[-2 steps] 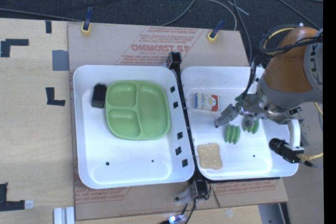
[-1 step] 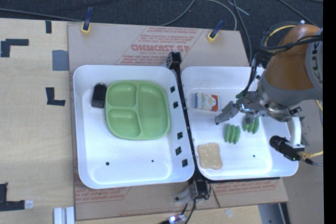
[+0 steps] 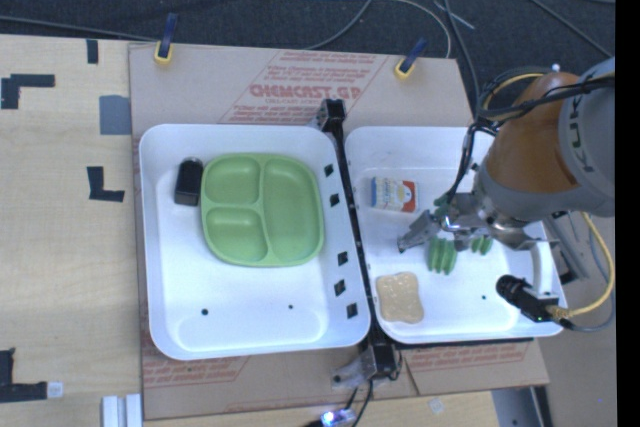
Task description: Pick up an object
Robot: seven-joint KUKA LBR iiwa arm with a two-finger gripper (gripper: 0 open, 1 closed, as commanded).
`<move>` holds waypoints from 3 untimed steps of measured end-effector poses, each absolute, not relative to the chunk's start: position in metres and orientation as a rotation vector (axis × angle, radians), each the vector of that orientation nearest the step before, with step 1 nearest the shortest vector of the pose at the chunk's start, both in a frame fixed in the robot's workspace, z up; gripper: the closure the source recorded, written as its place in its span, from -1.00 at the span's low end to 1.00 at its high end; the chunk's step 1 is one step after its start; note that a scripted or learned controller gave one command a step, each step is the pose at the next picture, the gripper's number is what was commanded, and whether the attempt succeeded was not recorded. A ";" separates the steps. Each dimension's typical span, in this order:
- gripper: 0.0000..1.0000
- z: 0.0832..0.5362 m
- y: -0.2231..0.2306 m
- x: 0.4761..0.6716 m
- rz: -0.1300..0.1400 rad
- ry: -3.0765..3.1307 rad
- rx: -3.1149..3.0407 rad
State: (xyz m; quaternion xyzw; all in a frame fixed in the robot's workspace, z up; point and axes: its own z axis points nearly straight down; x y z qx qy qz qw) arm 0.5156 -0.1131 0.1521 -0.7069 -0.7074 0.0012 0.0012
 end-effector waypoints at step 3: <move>1.00 0.102 -0.108 0.521 -0.008 -2.234 -2.239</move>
